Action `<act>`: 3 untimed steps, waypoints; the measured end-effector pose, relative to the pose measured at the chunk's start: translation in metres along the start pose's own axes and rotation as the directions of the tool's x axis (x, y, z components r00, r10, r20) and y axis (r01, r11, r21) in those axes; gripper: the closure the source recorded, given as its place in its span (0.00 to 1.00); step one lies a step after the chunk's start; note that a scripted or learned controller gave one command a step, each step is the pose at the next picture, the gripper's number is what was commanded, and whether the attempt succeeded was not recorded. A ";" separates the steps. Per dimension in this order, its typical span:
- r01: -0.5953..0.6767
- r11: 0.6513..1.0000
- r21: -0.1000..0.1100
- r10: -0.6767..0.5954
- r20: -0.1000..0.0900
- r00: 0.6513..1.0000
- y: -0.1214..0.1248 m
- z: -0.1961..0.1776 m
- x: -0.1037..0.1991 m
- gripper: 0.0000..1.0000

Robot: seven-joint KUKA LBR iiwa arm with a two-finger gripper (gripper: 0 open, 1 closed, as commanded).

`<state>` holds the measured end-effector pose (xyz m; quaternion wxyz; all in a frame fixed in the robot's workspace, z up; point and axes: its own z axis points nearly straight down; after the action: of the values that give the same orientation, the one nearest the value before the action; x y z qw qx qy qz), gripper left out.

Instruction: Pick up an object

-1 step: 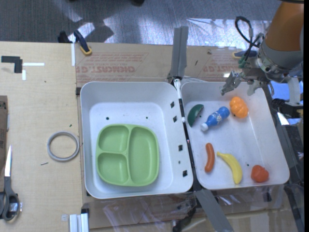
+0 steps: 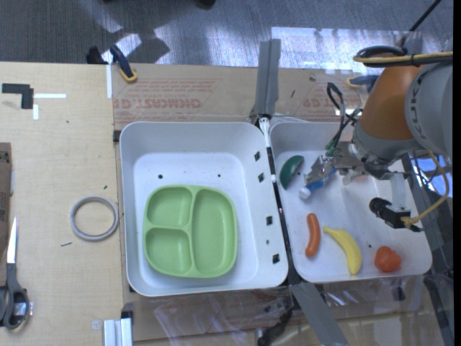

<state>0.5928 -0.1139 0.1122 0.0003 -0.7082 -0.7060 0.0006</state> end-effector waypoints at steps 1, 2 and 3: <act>0.000 1.000 0.002 0.000 -0.001 1.000 -0.067 0.021 0.009 0.00; -0.005 1.000 0.002 0.005 -0.001 1.000 -0.067 0.013 0.008 1.00; 0.004 1.000 0.000 -0.004 0.000 1.000 -0.019 -0.018 0.011 1.00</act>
<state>0.5742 -0.1026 0.1307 0.0000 -0.7067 -0.7075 0.0006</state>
